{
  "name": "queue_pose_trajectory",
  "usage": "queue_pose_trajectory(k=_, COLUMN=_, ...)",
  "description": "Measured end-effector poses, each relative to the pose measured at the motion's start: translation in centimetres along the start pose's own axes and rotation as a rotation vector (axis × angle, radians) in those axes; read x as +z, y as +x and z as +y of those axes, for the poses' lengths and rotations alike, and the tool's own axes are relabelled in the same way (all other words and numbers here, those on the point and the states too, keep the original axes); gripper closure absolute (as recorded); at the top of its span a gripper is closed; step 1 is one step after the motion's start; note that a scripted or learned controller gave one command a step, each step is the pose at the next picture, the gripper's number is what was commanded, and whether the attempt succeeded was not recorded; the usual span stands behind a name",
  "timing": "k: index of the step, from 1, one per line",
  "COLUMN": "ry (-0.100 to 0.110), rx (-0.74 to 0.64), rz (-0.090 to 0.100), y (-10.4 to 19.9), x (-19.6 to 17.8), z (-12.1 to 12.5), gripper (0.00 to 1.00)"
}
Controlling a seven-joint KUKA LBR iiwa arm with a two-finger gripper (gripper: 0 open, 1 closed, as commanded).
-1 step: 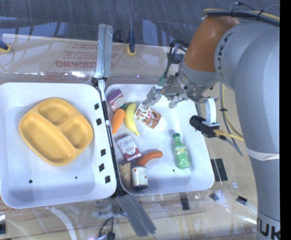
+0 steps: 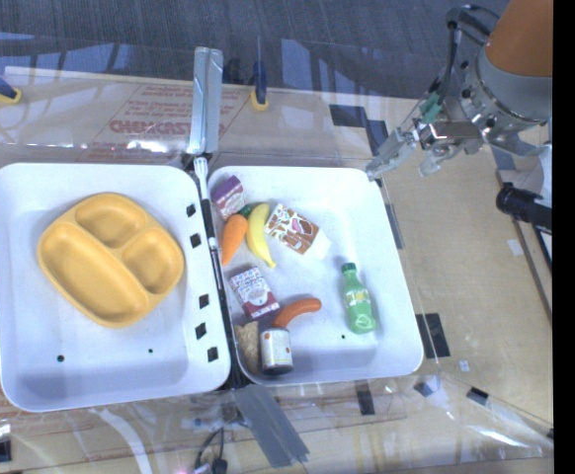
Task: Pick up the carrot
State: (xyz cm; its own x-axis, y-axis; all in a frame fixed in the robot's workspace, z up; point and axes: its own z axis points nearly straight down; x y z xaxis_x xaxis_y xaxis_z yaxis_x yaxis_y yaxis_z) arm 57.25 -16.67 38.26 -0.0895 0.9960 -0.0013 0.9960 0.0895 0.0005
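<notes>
The orange carrot (image 2: 233, 237) lies in the right bin (image 2: 391, 265) near its left wall, pointing down, touching a yellow banana (image 2: 259, 233) on its right side. My gripper (image 2: 399, 170) hangs above the right bin's far right corner, well to the right of the carrot and higher up. Its fingers are spread apart and hold nothing.
Around the carrot are a purple packet (image 2: 228, 194), a white snack packet (image 2: 292, 229), a red packet (image 2: 252, 290), a sausage (image 2: 297, 311), a small can (image 2: 276, 351) and a green bottle (image 2: 358, 299). The left bin (image 2: 11, 363) holds a yellow divided plate (image 2: 111, 257).
</notes>
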Motion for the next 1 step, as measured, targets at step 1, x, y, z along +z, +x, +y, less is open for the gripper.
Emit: queue_pose_trajectory(k=1, ry=0.002, rx=0.063, rz=0.002, y=12.79, x=-3.27, z=-4.69, gripper=0.00)
